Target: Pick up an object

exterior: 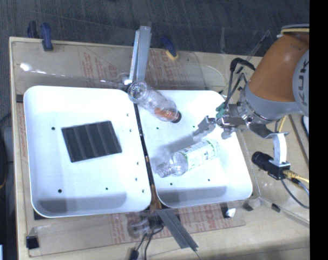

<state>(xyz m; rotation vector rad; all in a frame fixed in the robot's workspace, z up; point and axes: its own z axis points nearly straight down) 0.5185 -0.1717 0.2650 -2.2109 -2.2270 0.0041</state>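
Note:
Two clear plastic bottles lie in the right bin (237, 186). One bottle with a white and green label (192, 156) lies slantwise in the middle of the bin. The other bottle (155, 104), with an orange tint near its dark cap, lies at the bin's far left corner. My gripper (208, 127) hangs over the right bin, just above and to the right of the labelled bottle's upper end. No object shows in it. A flat black ribbed pad (91, 140) lies in the left bin (42, 191).
The divider between the two bins (143, 150) runs just left of the labelled bottle. A grey metal bar (140, 53) stands behind the bins. Blue clamps (46, 36) hold the bench's far edge. Bare white floor shows in the right bin's near part.

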